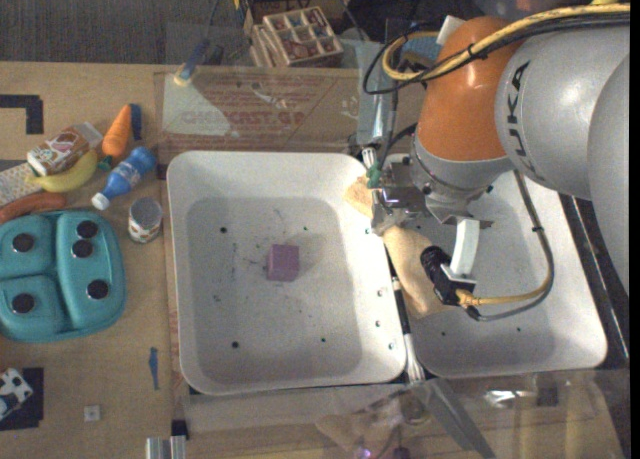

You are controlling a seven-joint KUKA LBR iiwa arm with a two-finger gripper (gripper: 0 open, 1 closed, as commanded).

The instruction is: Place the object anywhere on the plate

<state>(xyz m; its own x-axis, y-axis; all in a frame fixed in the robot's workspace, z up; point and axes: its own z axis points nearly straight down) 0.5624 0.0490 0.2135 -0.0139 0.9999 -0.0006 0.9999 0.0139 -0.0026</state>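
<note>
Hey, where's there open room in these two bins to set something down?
The left bin is mostly bare: only a small purple block sits near its middle, leaving floor open toward all four walls. The right bin is crowded: the arm hangs over its near-left part above a tan object, with bare floor along its front-right corner.

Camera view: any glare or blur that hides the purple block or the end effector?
Camera view: purple block sharp, evenly lit, in the left bin; the arm looms soft and bright, covering the end effector; faint glare on the bin rim.
</note>
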